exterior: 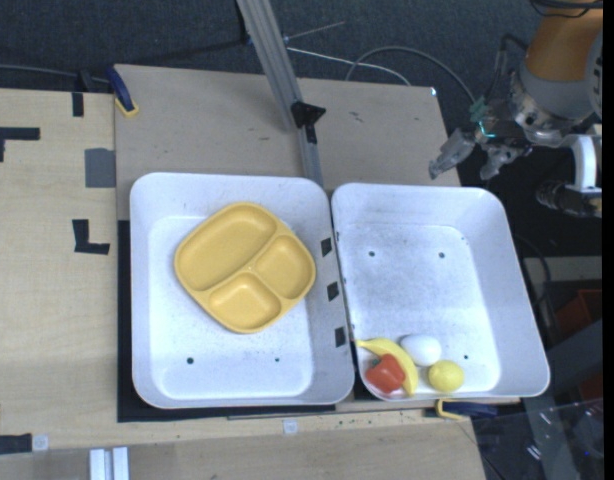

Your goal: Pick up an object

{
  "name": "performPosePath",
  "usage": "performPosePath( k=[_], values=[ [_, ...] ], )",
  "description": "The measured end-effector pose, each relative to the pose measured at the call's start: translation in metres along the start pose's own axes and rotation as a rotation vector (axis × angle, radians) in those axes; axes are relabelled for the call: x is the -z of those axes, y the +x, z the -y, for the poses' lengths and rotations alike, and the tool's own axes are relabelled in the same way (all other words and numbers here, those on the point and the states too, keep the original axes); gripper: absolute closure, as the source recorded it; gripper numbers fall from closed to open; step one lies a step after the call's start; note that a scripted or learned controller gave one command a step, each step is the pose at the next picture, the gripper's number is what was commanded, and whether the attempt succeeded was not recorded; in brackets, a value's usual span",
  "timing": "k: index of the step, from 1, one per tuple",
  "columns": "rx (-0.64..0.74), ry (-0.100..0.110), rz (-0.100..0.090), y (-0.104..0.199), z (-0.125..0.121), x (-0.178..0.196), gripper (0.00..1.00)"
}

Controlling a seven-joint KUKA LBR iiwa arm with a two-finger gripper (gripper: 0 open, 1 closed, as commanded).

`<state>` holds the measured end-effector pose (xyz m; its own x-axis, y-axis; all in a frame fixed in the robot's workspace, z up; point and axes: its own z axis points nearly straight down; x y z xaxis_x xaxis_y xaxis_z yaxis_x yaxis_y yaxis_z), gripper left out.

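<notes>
**Claw spread above the right bin's far rim**

The claw (pixel 469 158) hangs with its fingers spread, holding nothing, just beyond the far edge of the right bin (pixel 487 268). That bin's speckled floor lies mostly bare. Crowded into its near corner: a curved yellow banana (pixel 399 356), a red piece (pixel 386 373), a smooth white egg (pixel 421 348), a round yellow ball (pixel 446 375). The left bin (pixel 157 298) holds a glossy yellow divided plate (pixel 244 266).

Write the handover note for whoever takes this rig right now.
Gripper: open, holding nothing, above the bench past the right bin's far edge.
Right bin, near corner: banana, red piece, white egg, yellow ball, bunched together.
Left bin: yellow divided plate.
Done: nothing picked yet.
Left: reach into a bin, grasp one object, lift.
</notes>
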<state>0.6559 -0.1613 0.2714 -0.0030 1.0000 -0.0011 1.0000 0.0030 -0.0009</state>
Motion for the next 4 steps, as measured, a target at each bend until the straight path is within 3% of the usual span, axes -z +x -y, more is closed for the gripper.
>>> performPosePath(
  k=[1, 4],
  values=[
    [-0.001, 0.000, 0.001, 0.000, 0.000, 0.000, 0.00],
    [0.000, 0.005, -0.001, 0.015, 0.001, -0.147, 0.00]
  ],
)
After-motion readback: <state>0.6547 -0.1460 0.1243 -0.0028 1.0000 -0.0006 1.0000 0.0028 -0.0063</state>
